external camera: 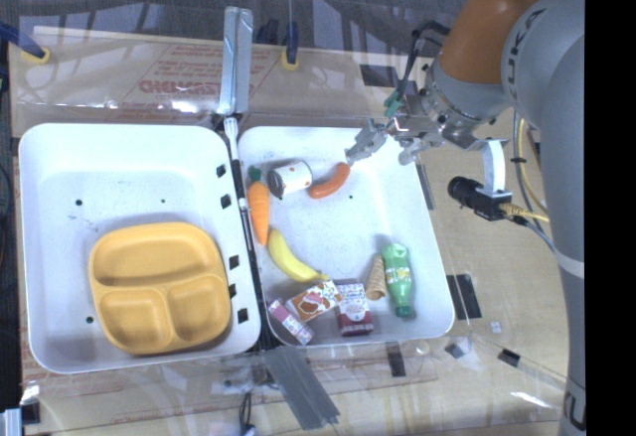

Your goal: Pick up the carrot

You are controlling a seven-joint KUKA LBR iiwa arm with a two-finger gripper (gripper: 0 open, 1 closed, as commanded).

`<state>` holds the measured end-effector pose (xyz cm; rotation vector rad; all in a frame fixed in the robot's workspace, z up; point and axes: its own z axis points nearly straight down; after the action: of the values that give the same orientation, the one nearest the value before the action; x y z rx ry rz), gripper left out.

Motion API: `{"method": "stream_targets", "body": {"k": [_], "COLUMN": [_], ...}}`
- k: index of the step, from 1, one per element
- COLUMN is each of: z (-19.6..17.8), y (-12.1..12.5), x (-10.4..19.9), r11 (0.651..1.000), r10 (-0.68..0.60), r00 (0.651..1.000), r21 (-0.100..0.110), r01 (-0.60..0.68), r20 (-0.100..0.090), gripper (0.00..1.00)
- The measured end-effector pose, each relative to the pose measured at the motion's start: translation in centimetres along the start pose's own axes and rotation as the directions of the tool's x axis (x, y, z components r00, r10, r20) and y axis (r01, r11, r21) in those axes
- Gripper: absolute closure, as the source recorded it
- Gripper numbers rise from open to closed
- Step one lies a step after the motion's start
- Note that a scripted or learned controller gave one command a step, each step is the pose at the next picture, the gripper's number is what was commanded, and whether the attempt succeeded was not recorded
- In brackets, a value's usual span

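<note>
grey arm [537, 37], cut off at the right edge, holds its tool [366, 144] over the right bin [417, 216]; finger state too small to tell. carrot [258, 211] lies against that bin's left wall, above a banana [290, 260].

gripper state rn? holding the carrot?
Gripper: cannot be told whether open or closed; it sits above the sausage at the right bin's far side. Not holding the carrot, which lies by the left wall.

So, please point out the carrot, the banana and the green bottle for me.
carrot [259, 212]: camera view, middle of its orange body.
banana [288, 260]: camera view, middle of the yellow curve.
green bottle [398, 281]: camera view, on its label.
</note>
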<state>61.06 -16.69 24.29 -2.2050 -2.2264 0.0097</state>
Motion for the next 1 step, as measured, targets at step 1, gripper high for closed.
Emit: {"method": "stream_targets", "body": {"k": [1], "z": [10.79], "y": [-4.51], "x": [3.58], "r11": [0.95], "r10": [0.312], "r00": [0.95], "r21": [0.002], "r01": [-0.312], "r20": [0.0], "gripper": [0.0]}}
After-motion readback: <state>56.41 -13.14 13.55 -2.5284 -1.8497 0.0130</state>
